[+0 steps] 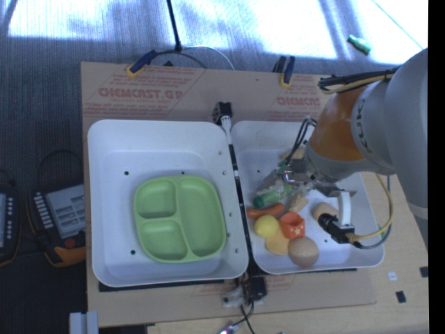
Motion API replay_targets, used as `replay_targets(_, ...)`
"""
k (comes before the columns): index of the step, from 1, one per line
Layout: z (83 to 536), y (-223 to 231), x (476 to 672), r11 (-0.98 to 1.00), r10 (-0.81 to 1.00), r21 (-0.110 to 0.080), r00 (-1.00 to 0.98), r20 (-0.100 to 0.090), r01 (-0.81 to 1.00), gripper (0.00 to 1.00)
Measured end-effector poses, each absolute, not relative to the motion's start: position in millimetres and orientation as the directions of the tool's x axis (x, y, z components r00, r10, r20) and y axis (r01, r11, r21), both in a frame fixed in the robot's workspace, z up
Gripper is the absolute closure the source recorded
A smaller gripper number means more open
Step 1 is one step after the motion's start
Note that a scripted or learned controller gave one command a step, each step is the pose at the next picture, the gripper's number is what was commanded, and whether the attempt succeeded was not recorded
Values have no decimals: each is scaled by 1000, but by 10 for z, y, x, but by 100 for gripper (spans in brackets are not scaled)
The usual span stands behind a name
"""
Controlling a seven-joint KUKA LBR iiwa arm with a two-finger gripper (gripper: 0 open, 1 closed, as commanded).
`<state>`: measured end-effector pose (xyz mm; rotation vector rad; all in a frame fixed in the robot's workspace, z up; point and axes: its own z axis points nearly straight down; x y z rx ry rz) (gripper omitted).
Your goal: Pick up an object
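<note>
1. The grey arm (389, 117), with its orange band (337, 131), reaches in from the right and bends down over the right-hand white bin (361, 256).
2. The tool (288, 179) sits low in that bin, at the top of a cluster of small items; whether it is spread or pressed together cannot be told, since the wrist and clutter cover its tip.
3. Just under the tool lies a green vegetable-like piece (264, 200), with an orange carrot-shaped toy (268, 211) touching it below.
4. Below those, a yellow lemon-like fruit (265, 226) rests against a red-orange piece (292, 225), and a second yellow item (278, 243) sits beneath them.
5. A round tan object (303, 251) lies at the near edge of the cluster, close to the bin's front wall.
6. A small beige cylinder (323, 211) lies to the right of the red-orange piece.
7. The left-hand white bin (111, 152) holds a light green divided plate (179, 218), lying flat near its front.
8. Both bins rest on a brown board (139, 92) laid on the counter, held by clamps (141, 62) at its far edge.
</note>
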<state>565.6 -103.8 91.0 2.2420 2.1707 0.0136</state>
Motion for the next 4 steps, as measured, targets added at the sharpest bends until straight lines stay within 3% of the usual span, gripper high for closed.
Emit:
replay_targets(1, 905, -1008, 5691, 102, 995, 11, -102, -12, 995, 0)
replay_targets(4, 905, -999, 5697, 103, 995, 13, -103, -11, 995, 0)
